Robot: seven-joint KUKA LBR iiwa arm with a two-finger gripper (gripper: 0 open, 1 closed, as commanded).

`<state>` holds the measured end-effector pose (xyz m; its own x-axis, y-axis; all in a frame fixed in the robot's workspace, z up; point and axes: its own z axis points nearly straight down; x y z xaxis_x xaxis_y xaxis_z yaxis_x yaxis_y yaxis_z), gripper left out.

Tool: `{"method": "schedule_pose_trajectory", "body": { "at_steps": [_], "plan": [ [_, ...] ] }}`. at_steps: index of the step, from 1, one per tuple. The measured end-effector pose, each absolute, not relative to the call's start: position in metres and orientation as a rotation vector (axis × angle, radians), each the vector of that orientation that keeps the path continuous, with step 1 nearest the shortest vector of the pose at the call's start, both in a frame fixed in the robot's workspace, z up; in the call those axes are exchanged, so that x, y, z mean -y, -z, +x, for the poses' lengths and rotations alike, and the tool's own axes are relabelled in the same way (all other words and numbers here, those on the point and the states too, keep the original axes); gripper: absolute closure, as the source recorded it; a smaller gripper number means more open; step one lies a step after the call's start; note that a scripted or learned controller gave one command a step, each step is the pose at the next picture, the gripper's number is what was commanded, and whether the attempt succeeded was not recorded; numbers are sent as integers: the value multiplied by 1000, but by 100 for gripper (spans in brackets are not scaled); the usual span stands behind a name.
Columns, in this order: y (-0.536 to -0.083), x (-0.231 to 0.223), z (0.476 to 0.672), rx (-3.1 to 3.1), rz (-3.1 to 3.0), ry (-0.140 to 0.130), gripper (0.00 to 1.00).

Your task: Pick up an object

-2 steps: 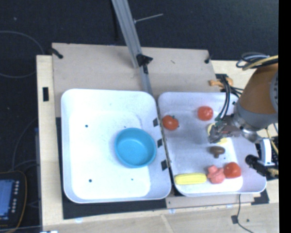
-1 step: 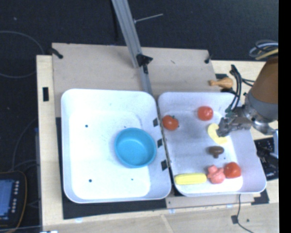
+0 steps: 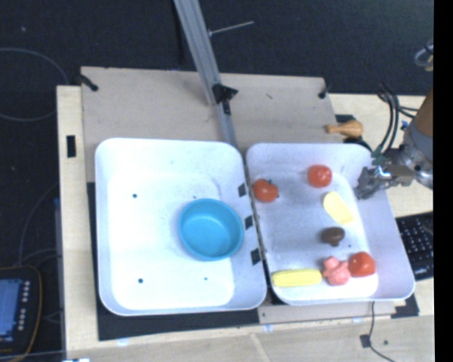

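Observation:
The right bin (image 3: 287,228) holds several small items. A red tomato (image 3: 265,191) lies at its left edge and another red ball (image 3: 319,176) near the top. A pale yellow oval piece (image 3: 337,207) sits at mid right, with a brown lump (image 3: 332,236) below it. Along the front lie a yellow banana-like piece (image 3: 297,278), a pink toy (image 3: 334,270) and a red ball (image 3: 362,264). My gripper (image 3: 368,181) hovers over the bin's upper right edge, just right of the top red ball, with nothing seen between its fingers.
The left bin (image 3: 136,277) holds a blue bowl (image 3: 210,228). A slanted metal bar (image 3: 204,59) rises from between the bins at the back. An orange-tan object (image 3: 344,129) lies on the bench behind the right bin. A keyboard (image 3: 417,243) sits at the right.

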<state>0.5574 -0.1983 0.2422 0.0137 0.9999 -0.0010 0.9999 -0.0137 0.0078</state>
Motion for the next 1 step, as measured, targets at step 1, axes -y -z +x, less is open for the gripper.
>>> {"method": "schedule_pose_trajectory", "body": {
  "at_steps": [1],
  "plan": [
    [-277,199,559,-2217,2219,-7,100]
  ]
}}
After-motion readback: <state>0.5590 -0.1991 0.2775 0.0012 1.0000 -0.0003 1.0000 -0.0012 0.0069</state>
